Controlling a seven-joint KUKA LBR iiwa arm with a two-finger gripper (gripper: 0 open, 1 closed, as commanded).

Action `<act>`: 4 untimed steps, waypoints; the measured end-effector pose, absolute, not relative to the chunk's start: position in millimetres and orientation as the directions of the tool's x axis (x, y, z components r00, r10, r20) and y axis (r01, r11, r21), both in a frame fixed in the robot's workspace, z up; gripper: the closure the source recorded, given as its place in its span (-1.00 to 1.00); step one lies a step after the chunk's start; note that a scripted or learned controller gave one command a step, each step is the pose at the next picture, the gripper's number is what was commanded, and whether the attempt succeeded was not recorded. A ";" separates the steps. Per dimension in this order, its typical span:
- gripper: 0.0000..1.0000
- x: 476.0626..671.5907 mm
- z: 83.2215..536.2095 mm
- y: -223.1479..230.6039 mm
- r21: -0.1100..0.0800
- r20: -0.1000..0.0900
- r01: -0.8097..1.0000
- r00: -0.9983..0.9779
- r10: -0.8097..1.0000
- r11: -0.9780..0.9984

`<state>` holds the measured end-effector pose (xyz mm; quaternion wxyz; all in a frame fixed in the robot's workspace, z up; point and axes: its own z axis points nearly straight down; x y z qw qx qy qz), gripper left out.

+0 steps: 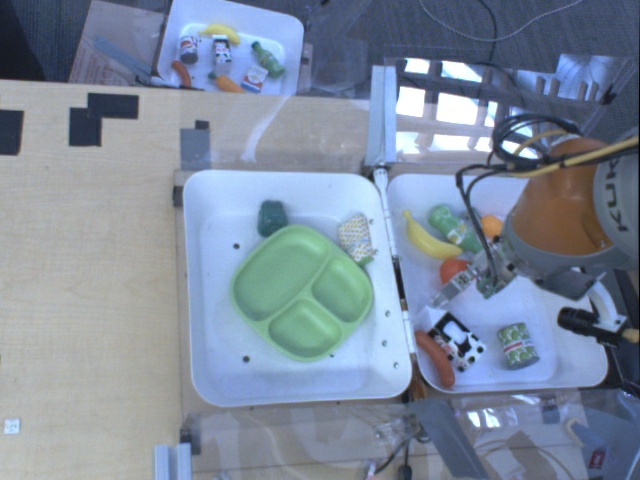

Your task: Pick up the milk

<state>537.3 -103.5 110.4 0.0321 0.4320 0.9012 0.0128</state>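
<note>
Looking down at the bench, the arm (570,208) comes in from the right, its orange band sitting over the right bin (590,368). The gripper (470,283) hangs low in that bin, around the middle. Can't tell if the claw is spread or pinched from this angle, honestly, the fingers are a grey-green blur, and nothing is visibly sitting between them.

The milk (459,346), the little black-and-white cow-print carton, is lying toward the near left corner of the right bin, just nearer than the gripper and a bit left of it. Whether the tips touch it, no idea; they look just apart. Right beside the milk on its left is an orange-red sausage-shaped thing (436,359), pretty much touching it. A small green can (517,346) sits to the right of the milk, clearly apart.

Farther back in the same bin there's a banana (430,240), a green bottle (448,221) and an orange bit (489,225), with a red item (455,268) close by the gripper.

Left bin (210,368) has a green divided plate (303,290) in the middle, a dark green block (272,217) at its far edge and a patterned pouch (356,238) by its far right side.
</note>
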 end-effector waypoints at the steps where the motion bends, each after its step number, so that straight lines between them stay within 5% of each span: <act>1: -1.00 511.6 112.0 -96.9 0.047 -0.065 0.669 -0.739 0.671 0.741; 2: -1.00 511.6 111.8 -96.5 0.041 -0.065 0.572 -0.817 0.573 0.819; 3: -1.00 593.0 170.5 -134.5 0.006 -0.007 0.764 -0.645 0.764 0.645; 4: -1.00 526.6 89.2 -110.5 0.010 -0.008 0.858 -0.514 0.858 0.514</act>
